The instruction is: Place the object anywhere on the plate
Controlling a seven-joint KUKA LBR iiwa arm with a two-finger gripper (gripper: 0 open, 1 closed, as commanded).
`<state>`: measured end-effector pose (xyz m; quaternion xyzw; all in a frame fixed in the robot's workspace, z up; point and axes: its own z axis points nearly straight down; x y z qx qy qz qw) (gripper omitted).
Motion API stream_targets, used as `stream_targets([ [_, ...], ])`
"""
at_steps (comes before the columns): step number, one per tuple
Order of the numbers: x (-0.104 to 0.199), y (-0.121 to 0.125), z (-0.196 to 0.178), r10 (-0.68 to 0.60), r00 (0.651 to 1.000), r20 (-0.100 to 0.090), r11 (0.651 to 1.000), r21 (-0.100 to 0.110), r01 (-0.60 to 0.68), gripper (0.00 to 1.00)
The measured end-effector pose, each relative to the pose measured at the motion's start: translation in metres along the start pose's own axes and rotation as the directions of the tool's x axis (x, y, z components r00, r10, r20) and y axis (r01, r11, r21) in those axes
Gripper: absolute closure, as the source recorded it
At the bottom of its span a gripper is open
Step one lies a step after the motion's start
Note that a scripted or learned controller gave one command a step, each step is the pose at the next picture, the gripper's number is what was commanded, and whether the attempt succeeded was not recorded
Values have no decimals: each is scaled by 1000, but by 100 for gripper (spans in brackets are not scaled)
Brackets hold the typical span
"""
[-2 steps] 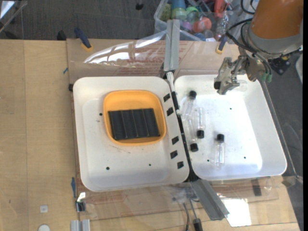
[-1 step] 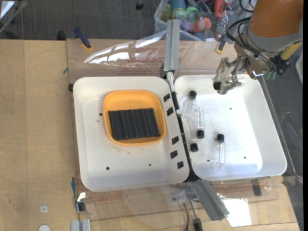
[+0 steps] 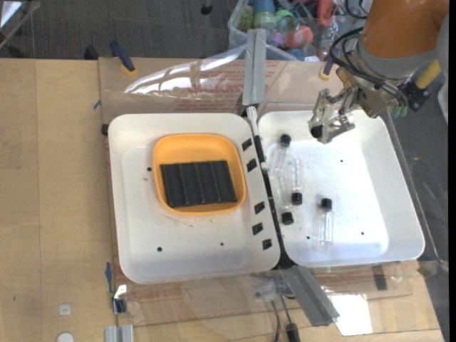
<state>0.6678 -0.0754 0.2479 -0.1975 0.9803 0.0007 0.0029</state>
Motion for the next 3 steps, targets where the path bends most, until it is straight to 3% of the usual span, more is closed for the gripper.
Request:
stream_targets([
  [1,-4,8,-5,-142,990,3,990,2,142,100],
  [2,-6,12,-20,-347,938,4,938,3,347,100],
  [3,-3,6,-27,-526,850,4,850,2,526,100],
])
